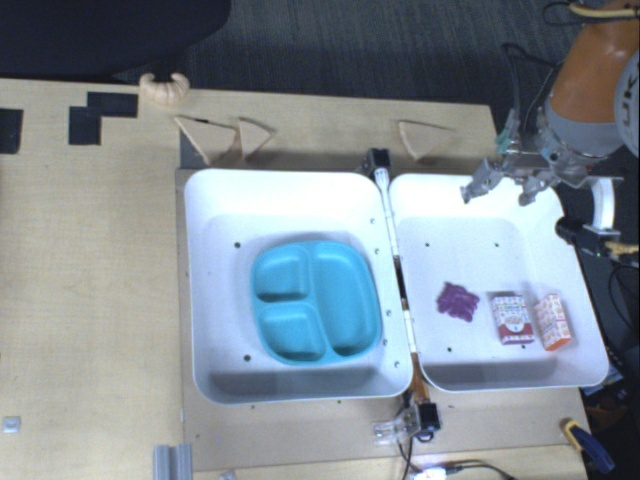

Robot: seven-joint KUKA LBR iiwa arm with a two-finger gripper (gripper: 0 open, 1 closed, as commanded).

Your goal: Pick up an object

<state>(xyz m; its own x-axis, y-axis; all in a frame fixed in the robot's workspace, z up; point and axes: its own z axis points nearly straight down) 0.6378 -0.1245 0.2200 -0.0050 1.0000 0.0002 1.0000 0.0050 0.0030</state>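
1. Gripper is hanging over the far right corner of the right bin, fingers spread open, gripping nothing.
2. Purple grape bunch, red-white carton & orange-white packet are lying in a row near the bin's front, well apart from gripper.
3. Blue divided tray is sitting in the left bin.

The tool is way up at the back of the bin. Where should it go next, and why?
Probably forward, toward the front of the right bin, then down. The tool hangs open at the bin's far rim with nothing between its fingers, while the purple object, the red-and-white carton and the orange packet lie in a row near the front.
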